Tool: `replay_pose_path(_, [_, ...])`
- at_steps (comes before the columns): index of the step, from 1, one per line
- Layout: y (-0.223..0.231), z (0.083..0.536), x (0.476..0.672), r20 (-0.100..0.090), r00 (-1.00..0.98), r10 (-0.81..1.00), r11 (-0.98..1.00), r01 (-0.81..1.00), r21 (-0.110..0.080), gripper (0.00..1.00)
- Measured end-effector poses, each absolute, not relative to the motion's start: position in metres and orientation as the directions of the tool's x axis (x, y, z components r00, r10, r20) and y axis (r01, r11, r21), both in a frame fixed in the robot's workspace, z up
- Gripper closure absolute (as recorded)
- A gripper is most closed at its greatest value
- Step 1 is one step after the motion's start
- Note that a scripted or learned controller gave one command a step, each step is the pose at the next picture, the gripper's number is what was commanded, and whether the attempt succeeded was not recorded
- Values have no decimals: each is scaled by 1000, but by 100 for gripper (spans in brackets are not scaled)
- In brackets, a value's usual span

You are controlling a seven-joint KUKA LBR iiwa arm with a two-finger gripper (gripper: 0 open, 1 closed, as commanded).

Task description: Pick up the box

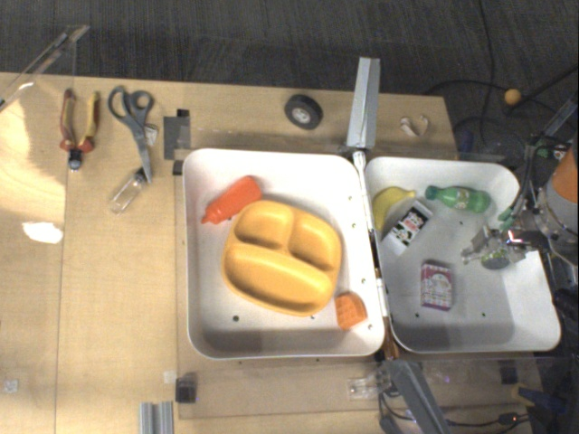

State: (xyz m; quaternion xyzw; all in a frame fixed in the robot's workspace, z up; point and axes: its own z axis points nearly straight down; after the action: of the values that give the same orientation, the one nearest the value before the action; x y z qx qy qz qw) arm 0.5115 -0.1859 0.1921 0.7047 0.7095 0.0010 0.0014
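- My end effector (496, 253) hung low over the right bin (470, 337), near that bin's right wall and right of its middle.
- Nothing showed between my fingers; the metal parts blurred together, so I could not tell whether they stood open or closed.
- The box (436, 286), small, with a purple-and-white printed face, lay flat on the right bin's floor, left of and slightly below my end effector, apart from it.
- A green bottle (459, 197) lay on its side near the right bin's far wall.
- A yellow banana-like piece (390, 202) sat in that bin's far left corner, with a black-and-white carton (406, 225) lying against it.
- The left bin (204, 269) held a large yellow divided tray (281, 255) turned at a slant near its middle.
- An orange carrot toy (231, 199) lay at the tray's upper left, just beside it; a small orange block (350, 310) sat at the tray's lower right.
- On the desk (109, 287), left of the bins, lay scissors (136, 125) and red-handled pliers (76, 127); a black tape roll (304, 110) sat beyond the left bin.
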Motion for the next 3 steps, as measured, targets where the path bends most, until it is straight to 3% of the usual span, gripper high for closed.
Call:
replay_pose_path(1, [-108, 114, 497, 0, -59, 998, 59, 998, 4, 0])
replay_pose_path(2, [-108, 125, 499, -1, -61, 998, 61, 998, 10, 100])
replay_pose_path(3, [-68, 240, 519, -2, -153, 988, 153, 988, 8, 100])
